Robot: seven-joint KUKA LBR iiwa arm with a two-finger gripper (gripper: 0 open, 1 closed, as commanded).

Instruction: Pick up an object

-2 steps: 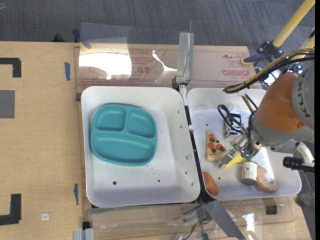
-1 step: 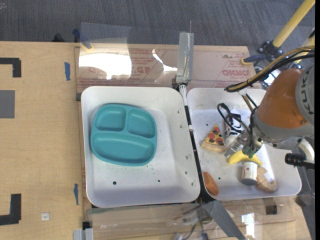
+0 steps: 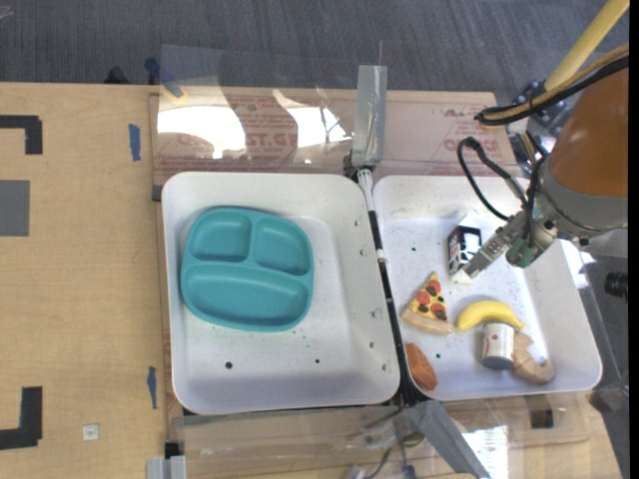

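Lab: taped bench (image 3: pixel 70 267); robot bins (image 3: pixel 280 392)

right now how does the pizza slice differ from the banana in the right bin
The triangular toy pizza slice is flat, orange-crusted and dotted with red and dark toppings; the curved yellow toy banana is plain and one colour. The pizza slice points up toward the bin's far side, while the banana arcs sideways. Both lie in the right white bin, close together.

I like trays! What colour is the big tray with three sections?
The tray is teal blue, seen clearly in the camera view, sitting in the left bin.
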